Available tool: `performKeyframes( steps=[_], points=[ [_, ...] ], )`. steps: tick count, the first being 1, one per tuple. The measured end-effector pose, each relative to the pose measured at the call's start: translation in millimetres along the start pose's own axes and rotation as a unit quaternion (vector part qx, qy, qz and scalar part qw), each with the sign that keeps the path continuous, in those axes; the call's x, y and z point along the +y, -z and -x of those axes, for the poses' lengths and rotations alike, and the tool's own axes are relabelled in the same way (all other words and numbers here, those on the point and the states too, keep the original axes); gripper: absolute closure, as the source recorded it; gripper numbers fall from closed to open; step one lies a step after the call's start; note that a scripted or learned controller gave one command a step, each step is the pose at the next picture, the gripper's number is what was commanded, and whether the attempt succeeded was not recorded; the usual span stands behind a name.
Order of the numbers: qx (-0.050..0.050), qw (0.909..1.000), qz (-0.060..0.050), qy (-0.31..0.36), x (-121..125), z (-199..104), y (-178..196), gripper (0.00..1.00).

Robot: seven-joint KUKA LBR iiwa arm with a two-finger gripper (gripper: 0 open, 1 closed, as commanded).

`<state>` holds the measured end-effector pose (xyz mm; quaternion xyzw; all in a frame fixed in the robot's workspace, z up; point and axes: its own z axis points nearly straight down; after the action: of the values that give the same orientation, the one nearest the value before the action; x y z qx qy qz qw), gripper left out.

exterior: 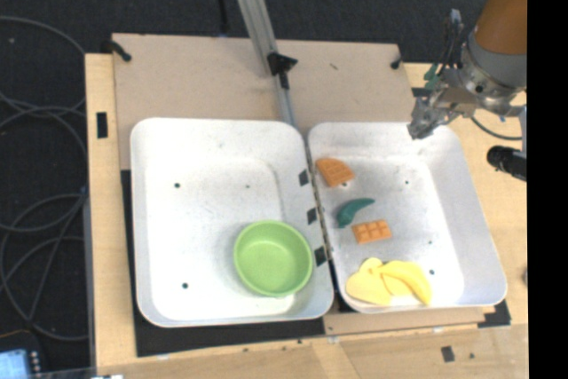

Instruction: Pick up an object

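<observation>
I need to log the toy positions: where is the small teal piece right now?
The teal piece lies in the right bin, near its left wall, between the orange wedge above and the orange waffle block below.

Bins: two, white [222, 138] and [444, 155], side by side
Bowls: one, green [272, 257], in the left bin
Orange pieces: two, a rounded one [335, 172] and a ridged block [371, 232], both in the right bin
Teal pieces: one, curved [353, 209], in the right bin
Yellow pieces: one clump [389, 282]; the number of parts in it cannot be told
Arms: one [501, 22]
</observation>
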<state>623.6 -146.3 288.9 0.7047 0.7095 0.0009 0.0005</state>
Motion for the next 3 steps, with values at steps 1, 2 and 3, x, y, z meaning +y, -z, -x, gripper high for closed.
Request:
performKeyframes(
  steps=[1, 2, 3],
  points=[
    [0.0, 1.0, -0.001, 0.0, -9.6, -52.8, 1.7, 1.0],
    [0.0, 1.0, 0.0, 0.0, -28.5, -99.2, -2.1, 1.0],
    [0.0, 1.0, -0.001, 0.0, -34.2, -152.5, -6.7, 1.0]
  ],
)
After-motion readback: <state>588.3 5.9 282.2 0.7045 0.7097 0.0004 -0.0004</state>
